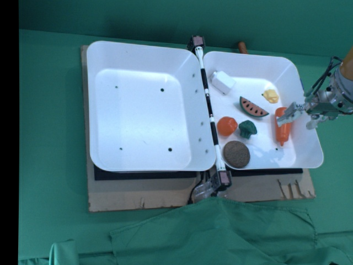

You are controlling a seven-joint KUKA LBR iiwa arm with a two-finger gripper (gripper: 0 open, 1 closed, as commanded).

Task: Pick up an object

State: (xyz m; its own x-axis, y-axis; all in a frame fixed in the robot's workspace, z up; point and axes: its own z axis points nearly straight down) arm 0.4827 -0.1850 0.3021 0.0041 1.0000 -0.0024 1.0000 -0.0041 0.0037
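Note:
The right bin (309, 158) holds several toy foods. An orange carrot-like piece (282, 129) lies near the bin's right wall. Left of it are a watermelon slice (253, 108), a yellow piece (270, 96), a white block (223, 82), an orange round piece (226, 126), a green broccoli (247, 128) and a brown disc (236, 154). My gripper (304, 117) hangs over the bin's right edge, open. One finger (293, 113) overlaps the top of the orange piece, and nothing sits between the fingers.
The left bin (99, 54) lies beside the right one, joined by a black and white divider bar (208, 101). Both rest on cardboard (138, 200) over green cloth. A fold of cloth (220, 231) bunches at the front.

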